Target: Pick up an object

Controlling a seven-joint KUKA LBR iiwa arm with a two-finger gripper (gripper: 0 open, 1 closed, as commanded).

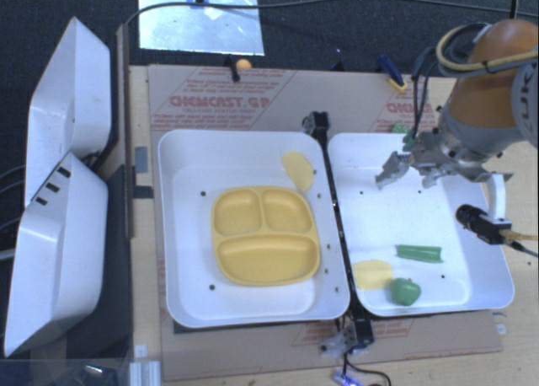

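Dark carpet-like floor around a wooden bench (253, 93) with red print on it, part of the print hidden under the bins. Two shallow white bins side by side, touching along a black clamp strip down the middle.

Left bin (181, 233): yellow divided tray (264, 234) with three compartments, roughly centred. Pale yellow oval piece (297, 170) leaning against the bin's upper right wall, apart from the tray; hard to identify.

Right bin (497, 287): green strip-shaped item (418, 252) lying flat in the lower half. Round green object (405, 292) near the front wall, just beside a pale yellow flat piece (372, 274); cannot tell whether touching.

Gripper (408, 172) over the upper part of the right bin, well apart from all three items there. Fingers (391, 171) spread apart, nothing between them. Whether tips touch the bin floor: cannot tell at this angle.

Arm (493, 81) grey with orange band, cut off at the right edge. Black cylindrical fitting (480, 224) on a cable over the bin's right rim, covering part of it.

Spare white bins (63, 207) stacked tilted at left, cut off at the frame edge. Shiny metal plate (200, 5) at top, glare washing out its surface.
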